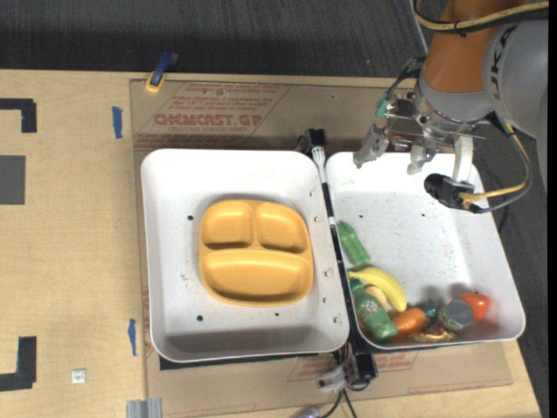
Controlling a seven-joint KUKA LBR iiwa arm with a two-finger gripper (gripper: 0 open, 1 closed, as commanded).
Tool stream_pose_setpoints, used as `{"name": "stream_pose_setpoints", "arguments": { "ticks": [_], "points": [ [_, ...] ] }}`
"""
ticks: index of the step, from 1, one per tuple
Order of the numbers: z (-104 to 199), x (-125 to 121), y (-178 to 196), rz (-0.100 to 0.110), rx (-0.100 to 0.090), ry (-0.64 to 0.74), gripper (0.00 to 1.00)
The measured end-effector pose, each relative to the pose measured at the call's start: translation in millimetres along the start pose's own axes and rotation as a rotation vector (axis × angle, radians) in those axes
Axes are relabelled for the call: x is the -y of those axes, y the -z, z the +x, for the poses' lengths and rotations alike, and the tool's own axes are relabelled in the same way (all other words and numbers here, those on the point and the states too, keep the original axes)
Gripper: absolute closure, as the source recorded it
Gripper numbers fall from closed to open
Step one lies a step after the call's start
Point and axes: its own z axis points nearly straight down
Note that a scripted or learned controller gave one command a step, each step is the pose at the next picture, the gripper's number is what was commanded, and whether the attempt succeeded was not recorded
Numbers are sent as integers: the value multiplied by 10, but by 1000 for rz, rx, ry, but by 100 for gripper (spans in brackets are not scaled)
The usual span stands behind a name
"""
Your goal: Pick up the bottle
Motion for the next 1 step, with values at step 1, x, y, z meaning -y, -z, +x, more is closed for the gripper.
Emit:
{"name": "stream_pose_setpoints", "arguments": {
  "ticks": [1],
  "points": [
    [170,872,-403,1,0,71,0]
  ]
}}
